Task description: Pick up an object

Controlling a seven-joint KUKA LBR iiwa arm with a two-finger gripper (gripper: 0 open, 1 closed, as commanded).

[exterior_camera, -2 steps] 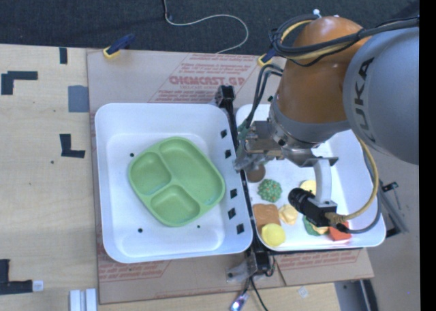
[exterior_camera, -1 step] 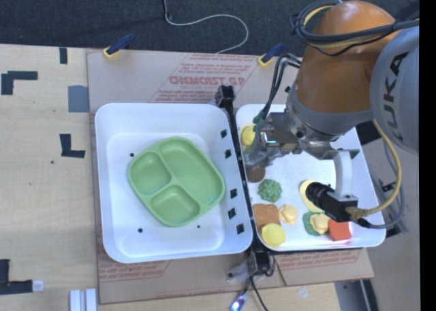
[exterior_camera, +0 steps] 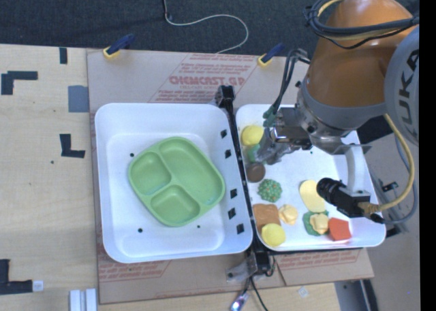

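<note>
Gripper lowered into the right bin near its left wall, toward the far-left corner; fingers dark and bunched against the clutter below, so impossible to tell whether spread or closed, or whether anything sits between them. Hangs from the grey arm with its orange band, reaching in from the right and bent steeply downward over the far half of the bin (wrist housing masking much of the floor there). Just beside the gripper, a yellow ball toward the far-left corner and a brown round piece toward the near side, close to the left wall. Farther toward the near edge: a green bumpy ball, a brown block, a yellow lemon-like piece at the near-left corner, a small pale-yellow piece, a larger yellow piece, a green-and-yellow piece and an orange-red block near the near-right corner. In the left bin, a green divided tray lying flat, turned at an angle, roughly central.
</note>
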